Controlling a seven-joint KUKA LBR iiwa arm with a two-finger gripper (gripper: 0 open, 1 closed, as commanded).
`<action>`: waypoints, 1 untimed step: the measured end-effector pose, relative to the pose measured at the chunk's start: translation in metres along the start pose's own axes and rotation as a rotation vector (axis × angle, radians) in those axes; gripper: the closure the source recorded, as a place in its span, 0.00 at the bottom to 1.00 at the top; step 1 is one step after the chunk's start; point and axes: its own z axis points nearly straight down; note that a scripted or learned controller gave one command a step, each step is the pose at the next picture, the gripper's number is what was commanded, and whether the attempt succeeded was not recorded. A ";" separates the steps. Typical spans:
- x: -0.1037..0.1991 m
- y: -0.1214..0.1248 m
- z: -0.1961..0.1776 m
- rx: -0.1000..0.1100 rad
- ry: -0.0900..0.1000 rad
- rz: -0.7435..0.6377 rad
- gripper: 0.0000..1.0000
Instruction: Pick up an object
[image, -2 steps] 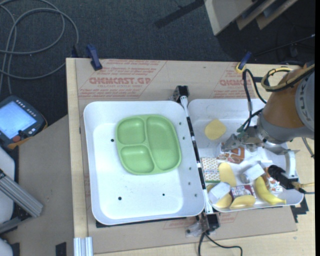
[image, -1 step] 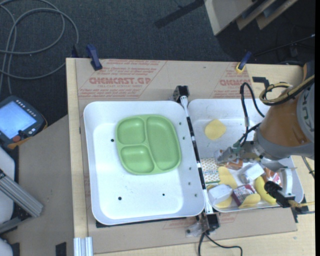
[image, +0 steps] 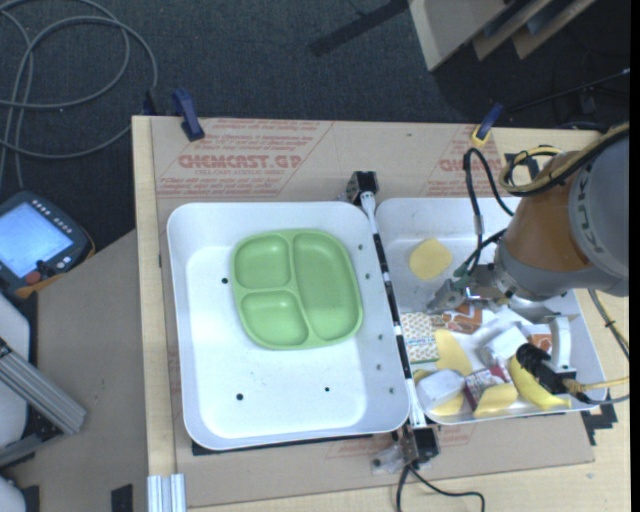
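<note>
Fingers (image: 452, 297) sit apparently just above the patterned packet (image: 462, 320), contact unclear.

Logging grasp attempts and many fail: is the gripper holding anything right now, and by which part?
It cannot be told. The gripper is down among the items in the right bin, and no object is visibly held.

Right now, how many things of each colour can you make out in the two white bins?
Green: 1, the divided plate in the left bin.
Yellow: about 5, including the banana and round piece, in the right bin.
Mixed-colour packets: about 3, partly hidden.
Total: about 9.
</note>
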 end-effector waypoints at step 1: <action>-0.008 0.013 0.002 0.013 0.023 -0.011 0.00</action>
